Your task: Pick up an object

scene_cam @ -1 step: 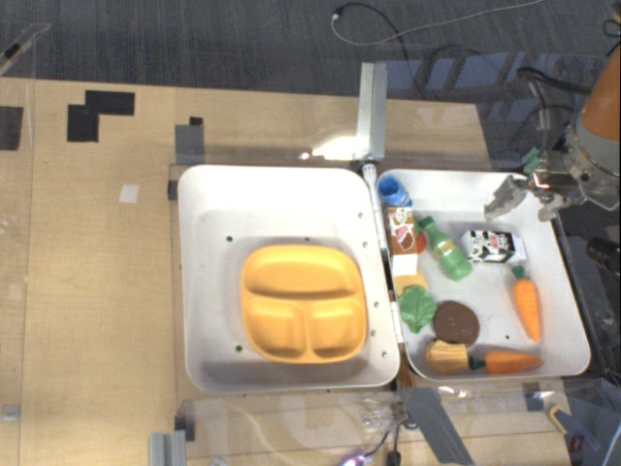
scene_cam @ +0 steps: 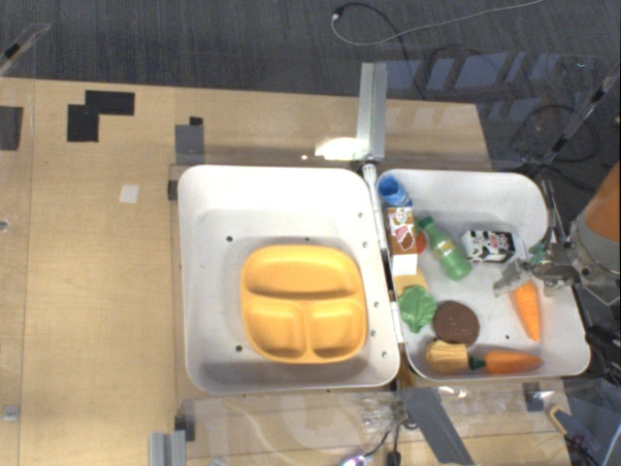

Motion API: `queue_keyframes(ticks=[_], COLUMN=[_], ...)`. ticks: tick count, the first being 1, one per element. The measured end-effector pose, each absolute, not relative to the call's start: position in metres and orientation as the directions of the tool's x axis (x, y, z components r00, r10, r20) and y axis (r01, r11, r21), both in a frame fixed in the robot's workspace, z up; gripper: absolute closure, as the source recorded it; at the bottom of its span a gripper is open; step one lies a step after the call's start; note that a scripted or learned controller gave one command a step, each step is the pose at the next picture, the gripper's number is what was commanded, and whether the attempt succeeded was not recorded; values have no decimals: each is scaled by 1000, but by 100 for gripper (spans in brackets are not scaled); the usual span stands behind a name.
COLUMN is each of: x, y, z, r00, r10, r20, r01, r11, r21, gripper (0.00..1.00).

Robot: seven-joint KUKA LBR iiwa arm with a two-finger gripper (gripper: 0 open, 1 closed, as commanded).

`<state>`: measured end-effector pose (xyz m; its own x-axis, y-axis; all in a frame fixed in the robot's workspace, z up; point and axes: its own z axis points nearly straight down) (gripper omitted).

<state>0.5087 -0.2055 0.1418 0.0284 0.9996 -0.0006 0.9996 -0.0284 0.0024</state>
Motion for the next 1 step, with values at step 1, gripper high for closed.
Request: queue_keyframes(ticks=[1], x=[559], y=[-197], z=[162], r00=[-63], r10=[998], r20=[-1], r01=[998], r11=[63], r21=[6], gripper=[0])
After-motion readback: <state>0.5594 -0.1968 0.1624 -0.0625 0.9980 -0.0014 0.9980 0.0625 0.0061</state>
